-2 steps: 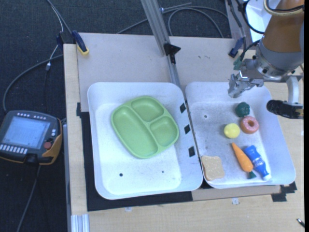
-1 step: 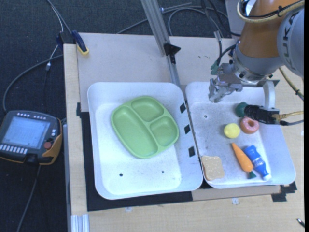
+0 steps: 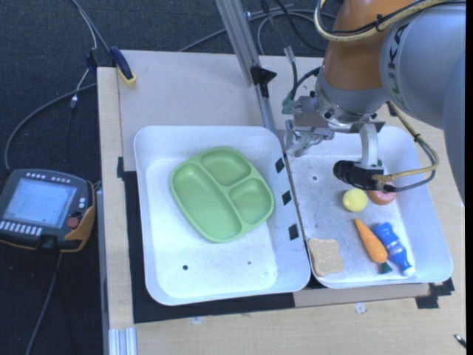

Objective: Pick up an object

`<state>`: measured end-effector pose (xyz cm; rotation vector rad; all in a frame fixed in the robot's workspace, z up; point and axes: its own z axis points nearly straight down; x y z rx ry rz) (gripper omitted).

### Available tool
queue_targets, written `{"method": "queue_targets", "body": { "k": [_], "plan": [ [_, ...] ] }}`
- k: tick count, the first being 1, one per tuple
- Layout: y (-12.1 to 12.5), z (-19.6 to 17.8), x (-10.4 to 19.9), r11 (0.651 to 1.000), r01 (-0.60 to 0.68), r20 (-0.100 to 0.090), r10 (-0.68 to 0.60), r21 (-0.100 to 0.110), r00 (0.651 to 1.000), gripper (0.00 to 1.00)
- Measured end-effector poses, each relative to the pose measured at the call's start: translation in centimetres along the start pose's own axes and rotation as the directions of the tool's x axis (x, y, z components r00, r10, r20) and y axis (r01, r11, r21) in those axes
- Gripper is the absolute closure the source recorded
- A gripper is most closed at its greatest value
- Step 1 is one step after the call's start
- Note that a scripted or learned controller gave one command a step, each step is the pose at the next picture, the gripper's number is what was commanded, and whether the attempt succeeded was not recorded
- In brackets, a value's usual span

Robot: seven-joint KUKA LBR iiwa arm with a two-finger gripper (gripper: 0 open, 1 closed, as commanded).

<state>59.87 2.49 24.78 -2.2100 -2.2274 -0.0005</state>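
Arm (image 3: 414, 43): grey with an orange band, reached in from the right and hung over the far part of the right bin (image 3: 436, 254).
Tool (image 3: 301, 140): sat at the right bin's far left corner, close to the divide between the bins; whether it was wide or narrow, I cannot tell, and nothing showed in its grip.
Left bin (image 3: 159, 272): held a green plate (image 3: 222, 193) with three compartments, lying flat near the middle.
Lemon (image 3: 355, 200): yellow, mid right bin, just beside a red item (image 3: 383, 196) partly hidden by a black part.
Carrot (image 3: 369, 241): orange, near side of the lemon, touching the blue bottle (image 3: 393, 247) on its right.
Bread (image 3: 325, 257): tan slice in the right bin's near left corner.
Counter (image 3: 185, 87): bare beyond the bins.
Pendant (image 3: 44, 209): off the counter, at the left.
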Motion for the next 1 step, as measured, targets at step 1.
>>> {"method": "queue_targets", "body": {
  "k": [1],
  "plan": [
    [-0.58,1.03,4.50,1.000,-0.002,0.001,0.002,0.001,1.000,1.00]
  ]
}}
